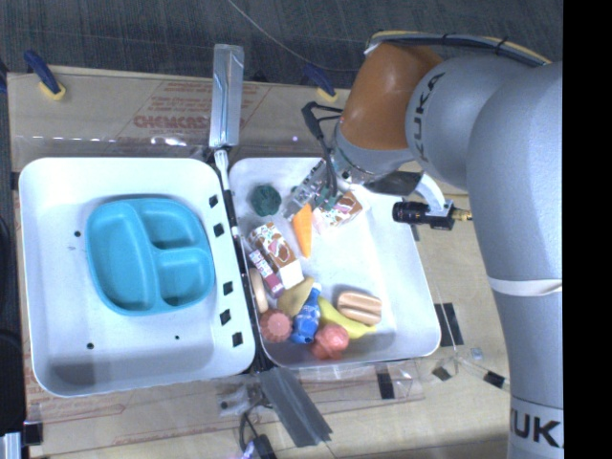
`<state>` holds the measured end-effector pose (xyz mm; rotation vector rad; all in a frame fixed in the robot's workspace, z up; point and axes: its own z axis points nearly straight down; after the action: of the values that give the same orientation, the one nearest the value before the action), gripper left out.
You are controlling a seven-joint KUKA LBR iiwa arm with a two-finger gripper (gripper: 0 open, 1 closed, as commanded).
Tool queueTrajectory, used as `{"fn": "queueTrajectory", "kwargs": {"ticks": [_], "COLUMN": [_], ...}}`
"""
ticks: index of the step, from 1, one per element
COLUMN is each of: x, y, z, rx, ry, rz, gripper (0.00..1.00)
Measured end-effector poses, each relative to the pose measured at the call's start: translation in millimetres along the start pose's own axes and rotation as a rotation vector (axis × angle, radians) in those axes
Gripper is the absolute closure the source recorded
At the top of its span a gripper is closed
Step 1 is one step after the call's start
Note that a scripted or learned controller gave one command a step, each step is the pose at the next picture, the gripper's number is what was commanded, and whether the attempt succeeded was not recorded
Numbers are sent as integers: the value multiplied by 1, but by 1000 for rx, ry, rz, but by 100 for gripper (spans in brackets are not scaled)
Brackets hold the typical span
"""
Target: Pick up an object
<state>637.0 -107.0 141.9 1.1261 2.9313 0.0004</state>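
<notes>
The right bin (406,285) holds a pile of toy food. An orange carrot (303,230) lies near its back, with a dark green ball (265,198) to its left and a small packet (344,208) to its right. A snack box (273,253), a hot dog (359,306), a banana (342,320), a blue toy (306,321) and two pinkish fruits (330,341) crowd the front. My gripper (314,195) hangs low over the back of this bin, just above the carrot's top end and beside the packet. The arm's orange band (387,94) covers the wrist.
The left bin (48,285) holds a blue divided tray (151,253). A metal divider bar (226,94) stands between the bins at the back. The big grey arm (497,161) spans the right side.
</notes>
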Motion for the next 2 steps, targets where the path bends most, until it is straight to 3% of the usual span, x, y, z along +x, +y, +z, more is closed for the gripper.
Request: {"fn": "queueTrajectory", "kwargs": {"ticks": [1,2], "x": [0,10], "y": [-1,-9], "z": [1,-26], "rx": [1,1], "ry": [2,0], "rz": [0,102], "gripper": [0,0]}}
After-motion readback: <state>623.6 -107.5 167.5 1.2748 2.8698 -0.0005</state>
